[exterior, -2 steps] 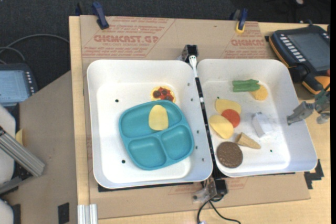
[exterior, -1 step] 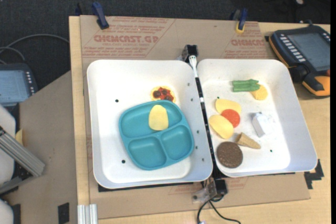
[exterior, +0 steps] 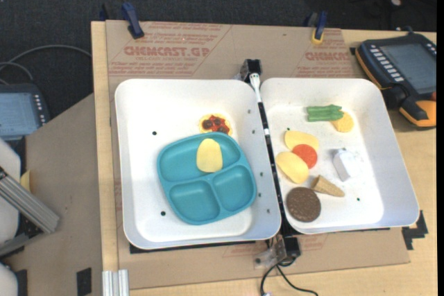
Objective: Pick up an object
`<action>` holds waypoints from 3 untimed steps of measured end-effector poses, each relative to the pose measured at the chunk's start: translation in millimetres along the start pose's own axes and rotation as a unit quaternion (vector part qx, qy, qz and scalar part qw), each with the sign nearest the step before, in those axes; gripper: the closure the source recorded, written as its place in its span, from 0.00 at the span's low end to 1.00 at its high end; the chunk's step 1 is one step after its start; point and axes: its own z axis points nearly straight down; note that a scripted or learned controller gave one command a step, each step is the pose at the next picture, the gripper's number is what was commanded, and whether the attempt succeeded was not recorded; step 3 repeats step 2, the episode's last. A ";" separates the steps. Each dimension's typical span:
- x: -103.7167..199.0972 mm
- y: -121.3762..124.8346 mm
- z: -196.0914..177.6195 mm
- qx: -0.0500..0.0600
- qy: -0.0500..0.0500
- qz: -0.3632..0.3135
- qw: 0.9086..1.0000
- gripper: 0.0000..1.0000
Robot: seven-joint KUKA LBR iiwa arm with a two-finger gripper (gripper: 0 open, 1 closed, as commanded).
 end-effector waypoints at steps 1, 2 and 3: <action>-13.6 33.4 113.4 0.009 0.004 0.001 1.000 1.00; -11.1 92.8 262.7 0.009 0.005 -0.001 1.000 1.00; -11.1 92.8 262.7 0.009 0.005 -0.001 1.000 1.00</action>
